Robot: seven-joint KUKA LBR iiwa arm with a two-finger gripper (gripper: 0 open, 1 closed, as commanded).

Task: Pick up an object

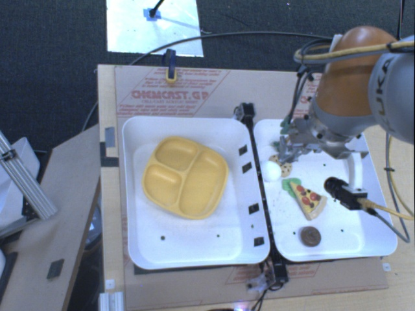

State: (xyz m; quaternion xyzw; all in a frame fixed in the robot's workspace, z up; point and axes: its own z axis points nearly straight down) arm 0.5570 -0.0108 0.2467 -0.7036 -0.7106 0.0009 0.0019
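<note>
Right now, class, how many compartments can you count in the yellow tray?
3. The yellow tray lies in the left bin: one compartment along its upper left, one at its lower left, one on its right side. None seems hidden.

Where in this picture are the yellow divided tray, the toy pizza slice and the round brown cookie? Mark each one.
yellow divided tray (185, 177): camera view, on its central ridge, left bin.
toy pizza slice (307, 199): camera view, on its topping face, right bin.
round brown cookie (310, 236): camera view, on its top centre, right bin.
</note>
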